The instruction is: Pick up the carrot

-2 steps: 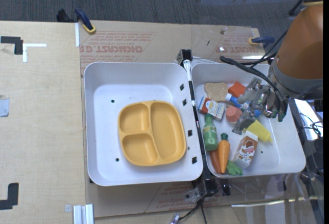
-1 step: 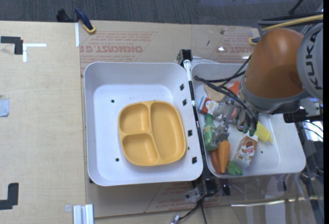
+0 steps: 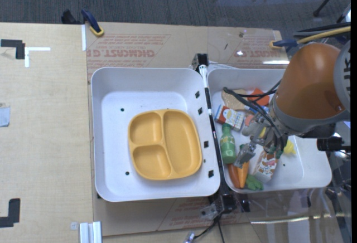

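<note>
While we read the scene from the left, we first meet the left bin [image 3: 100, 141], which carries a yellow divided plate [image 3: 165, 144] lying flat near its middle, its three compartments bare. Just beside it, across the shared rims, sits the right bin [image 3: 312, 172], and this one is crowded. Along its left side we see a green bottle [image 3: 227, 145] standing close to the wall, with a small red-and-white carton [image 3: 233, 118] above it. Below the bottle, near the bin's lower left corner, lies the carrot [image 3: 240, 174], orange, with a green leafy end [image 3: 254, 183] pointing toward the lower right. A white packet [image 3: 266, 166] rests just beside it on the right, and a bit of yellow [image 3: 289, 148] peeks out further on.

Our gripper [image 3: 249, 154] hangs right over the carrot's upper end, the orange-banded arm [image 3: 309, 88] looming behind it. We cannot tell how the jaws stand; cables and the wrist clutter that spot. The carrot appears to lie on the bin floor, so we judge the pick not yet done: the approach looks made, while the grasp and the lift remain.
</note>
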`<state>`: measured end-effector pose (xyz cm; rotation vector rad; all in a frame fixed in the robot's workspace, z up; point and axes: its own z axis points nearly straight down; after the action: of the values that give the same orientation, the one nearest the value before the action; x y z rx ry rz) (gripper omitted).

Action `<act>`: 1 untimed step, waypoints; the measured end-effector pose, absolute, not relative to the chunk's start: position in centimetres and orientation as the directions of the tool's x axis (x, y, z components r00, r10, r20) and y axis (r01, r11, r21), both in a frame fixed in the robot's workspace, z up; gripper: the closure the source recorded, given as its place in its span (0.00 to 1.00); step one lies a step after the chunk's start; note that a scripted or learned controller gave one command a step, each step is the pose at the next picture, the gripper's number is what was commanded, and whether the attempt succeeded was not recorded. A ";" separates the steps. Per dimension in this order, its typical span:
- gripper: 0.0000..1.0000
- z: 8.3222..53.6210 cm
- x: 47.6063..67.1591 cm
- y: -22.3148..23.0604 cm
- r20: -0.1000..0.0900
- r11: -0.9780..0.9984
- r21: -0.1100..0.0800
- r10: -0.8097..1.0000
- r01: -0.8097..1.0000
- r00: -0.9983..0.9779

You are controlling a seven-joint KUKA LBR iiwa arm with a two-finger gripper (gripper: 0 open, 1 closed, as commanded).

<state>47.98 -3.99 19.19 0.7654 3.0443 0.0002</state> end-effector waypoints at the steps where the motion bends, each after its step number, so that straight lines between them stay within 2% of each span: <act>1: 0.00 19.2 48.1 -1.8 -0.004 0.962 0.001 0.272 0.272 -0.962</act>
<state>48.07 -1.81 19.17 0.4316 3.1078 0.0001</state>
